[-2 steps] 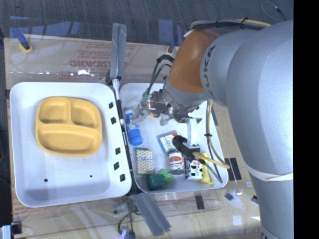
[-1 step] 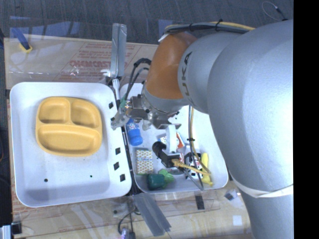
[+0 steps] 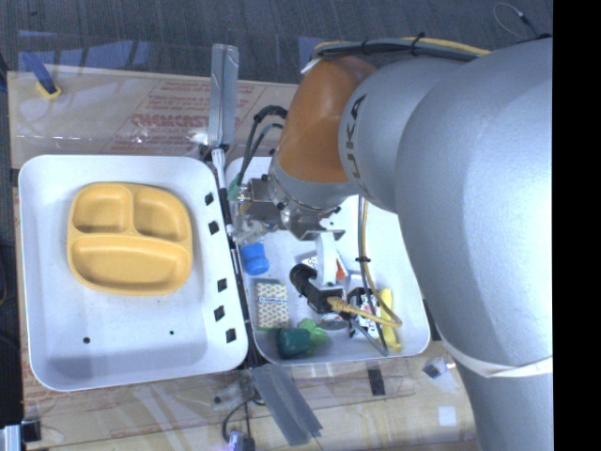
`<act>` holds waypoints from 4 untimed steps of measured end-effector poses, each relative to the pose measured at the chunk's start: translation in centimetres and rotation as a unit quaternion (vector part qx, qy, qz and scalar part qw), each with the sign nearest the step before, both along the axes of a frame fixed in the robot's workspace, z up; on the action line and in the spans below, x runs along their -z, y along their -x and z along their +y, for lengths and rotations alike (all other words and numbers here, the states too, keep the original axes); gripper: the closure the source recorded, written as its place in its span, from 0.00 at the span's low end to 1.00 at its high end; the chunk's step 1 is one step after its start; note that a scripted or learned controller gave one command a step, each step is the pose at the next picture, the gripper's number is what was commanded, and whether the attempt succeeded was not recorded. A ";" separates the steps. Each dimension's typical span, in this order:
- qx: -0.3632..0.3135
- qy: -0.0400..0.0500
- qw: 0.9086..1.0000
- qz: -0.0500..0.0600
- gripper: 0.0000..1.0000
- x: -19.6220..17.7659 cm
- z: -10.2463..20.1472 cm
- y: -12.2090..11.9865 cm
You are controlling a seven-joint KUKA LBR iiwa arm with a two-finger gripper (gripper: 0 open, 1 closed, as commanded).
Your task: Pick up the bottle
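My gripper (image 3: 248, 222) hangs low over the left side of the right bin (image 3: 413, 332), close to the wall between the two bins. Right beneath it lies a small blue cylindrical thing (image 3: 254, 258), which may be the bottle; its top end touches or sits just under the gripper's tip. The wrist and the big grey arm hide the upper part of this bin.
The right bin also holds a patterned packet (image 3: 271, 304), a green lump (image 3: 299, 339) by the front wall and yellow items (image 3: 383, 314) at the right. A yellow divided plate (image 3: 130, 236) lies in the left bin (image 3: 56, 346).
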State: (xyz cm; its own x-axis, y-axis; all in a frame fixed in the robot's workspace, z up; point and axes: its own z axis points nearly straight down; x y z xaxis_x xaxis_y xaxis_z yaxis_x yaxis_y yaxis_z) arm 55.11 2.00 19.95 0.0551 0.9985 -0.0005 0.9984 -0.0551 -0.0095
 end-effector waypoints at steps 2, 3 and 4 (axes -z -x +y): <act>0.149 0.001 0.989 -0.003 0.00 -8.2 6.0 -1.4; 0.175 0.002 0.984 -0.001 0.00 1.0 5.4 0.1; 0.169 0.001 0.986 -0.001 0.00 0.9 -0.8 1.3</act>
State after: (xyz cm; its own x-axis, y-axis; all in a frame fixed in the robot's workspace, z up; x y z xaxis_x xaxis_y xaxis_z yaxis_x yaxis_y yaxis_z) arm 53.77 1.21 19.06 0.3837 0.9234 -0.0017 0.9234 -0.3837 -0.0064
